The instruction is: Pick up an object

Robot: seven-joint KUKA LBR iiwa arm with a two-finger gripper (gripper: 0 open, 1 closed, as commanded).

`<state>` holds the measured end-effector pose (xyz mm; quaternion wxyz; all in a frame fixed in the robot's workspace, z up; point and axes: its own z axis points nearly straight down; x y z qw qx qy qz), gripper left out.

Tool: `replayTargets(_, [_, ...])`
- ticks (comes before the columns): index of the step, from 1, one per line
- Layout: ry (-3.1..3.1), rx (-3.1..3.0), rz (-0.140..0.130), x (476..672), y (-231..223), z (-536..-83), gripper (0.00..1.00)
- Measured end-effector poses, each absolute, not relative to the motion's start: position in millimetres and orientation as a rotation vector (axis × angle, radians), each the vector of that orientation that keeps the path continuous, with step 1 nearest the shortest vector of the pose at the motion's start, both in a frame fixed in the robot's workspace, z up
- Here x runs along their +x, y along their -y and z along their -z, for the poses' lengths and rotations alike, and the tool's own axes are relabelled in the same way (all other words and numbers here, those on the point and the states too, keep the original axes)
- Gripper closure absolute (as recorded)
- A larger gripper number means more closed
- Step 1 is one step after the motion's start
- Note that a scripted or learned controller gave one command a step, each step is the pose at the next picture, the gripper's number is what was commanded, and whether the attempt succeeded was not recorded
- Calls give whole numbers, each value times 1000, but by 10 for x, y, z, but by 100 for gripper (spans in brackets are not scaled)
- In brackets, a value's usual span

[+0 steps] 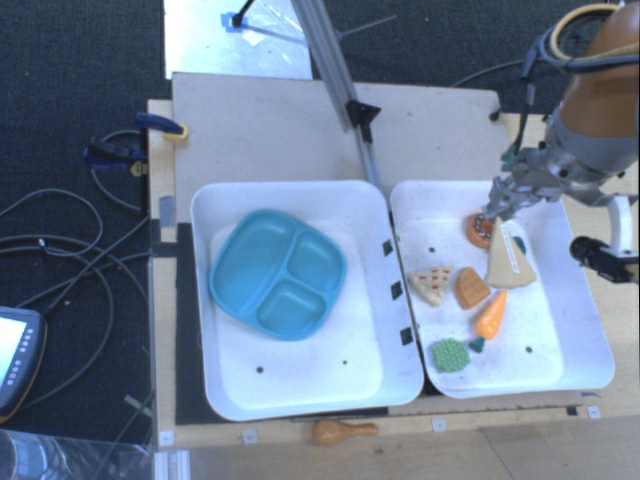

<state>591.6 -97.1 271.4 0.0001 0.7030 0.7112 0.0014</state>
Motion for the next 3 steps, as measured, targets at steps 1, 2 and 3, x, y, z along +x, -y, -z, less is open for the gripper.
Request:
replayTargets(1, [-2233,2211,-3,5987,524,-2603,100])
replayTargets(2, [-2235,2210,-3,5971,-16,-2432,100])
replayTargets(3, [-2234,2210,-4,6044,-514,-2326,100])
